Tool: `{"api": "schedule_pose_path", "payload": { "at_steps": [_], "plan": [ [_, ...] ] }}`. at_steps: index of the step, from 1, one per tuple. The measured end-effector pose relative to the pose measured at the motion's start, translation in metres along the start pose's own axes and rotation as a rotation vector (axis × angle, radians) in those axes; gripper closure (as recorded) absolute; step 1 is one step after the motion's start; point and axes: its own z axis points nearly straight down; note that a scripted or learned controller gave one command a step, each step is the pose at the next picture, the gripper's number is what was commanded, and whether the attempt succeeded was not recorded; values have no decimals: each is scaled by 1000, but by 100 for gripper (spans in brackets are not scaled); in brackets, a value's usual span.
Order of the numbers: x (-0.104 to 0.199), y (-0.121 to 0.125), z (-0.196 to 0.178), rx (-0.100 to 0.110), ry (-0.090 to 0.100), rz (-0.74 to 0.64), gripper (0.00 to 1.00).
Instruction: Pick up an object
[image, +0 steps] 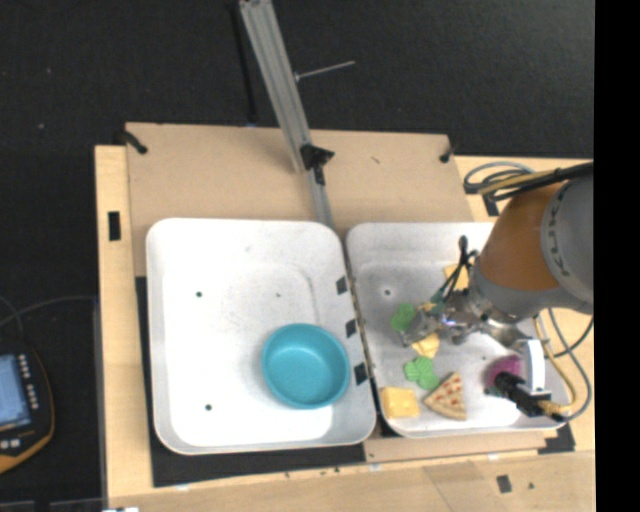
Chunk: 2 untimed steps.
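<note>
Hovering low over the toy pile in the right bin

Looking down from above, I see the arm (540, 250) reaching across the right bin (400, 245) from its far side, so its wrist sits over the clutter. Beside it the left bin (220, 270) carries a teal bowl (303, 365) near its front edge, well apart from my work. My gripper (447, 322) hangs just above a yellow piece (426, 346), with a green piece (403, 318) just beside it; I cannot tell how the claw stands, since the wrist hides it. Nearer the front lie a pizza slice (447, 396), a cheese wedge (400, 403) and a second green shape (420, 372), packed close. I judge the yellow piece the likely target, and nothing is lifted yet
</note>
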Motion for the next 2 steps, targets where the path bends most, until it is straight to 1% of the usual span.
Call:
{"api": "schedule_pose_path", "payload": {
  "at_steps": [1,2],
  "plan": [
    [-1,2,-14,-8,1,5,100],
    [1,6,-58,-10,0,-3,100]
  ]
}}
